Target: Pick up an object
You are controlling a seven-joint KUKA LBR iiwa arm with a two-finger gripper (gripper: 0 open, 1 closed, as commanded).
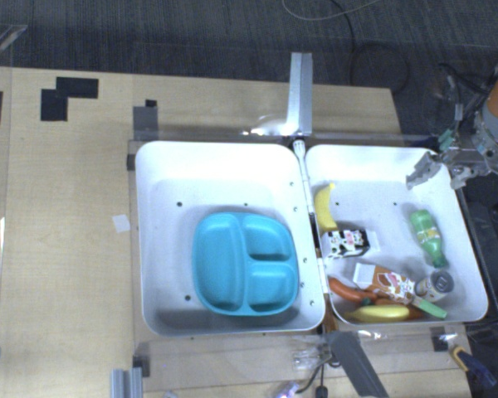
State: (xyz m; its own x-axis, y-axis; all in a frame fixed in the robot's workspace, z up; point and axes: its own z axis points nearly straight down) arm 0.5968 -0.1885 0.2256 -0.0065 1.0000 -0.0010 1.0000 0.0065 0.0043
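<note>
Currently, two shallow white bins (pixel 162 222): one blue divided plastic tray (pixel 246 263), two yellow bananas (pixel 324 206), one green bottle (pixel 427 236). Gripper (pixel 438 172) fingers spread, grasping nothing.

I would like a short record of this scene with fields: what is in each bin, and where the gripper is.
left bin: one blue divided plate
right bin: banana by the divider, green bottle, black-and-white carton, pile of small items at the near edge
gripper: above the right bin's far right corner, nothing seen between its fingers
</note>
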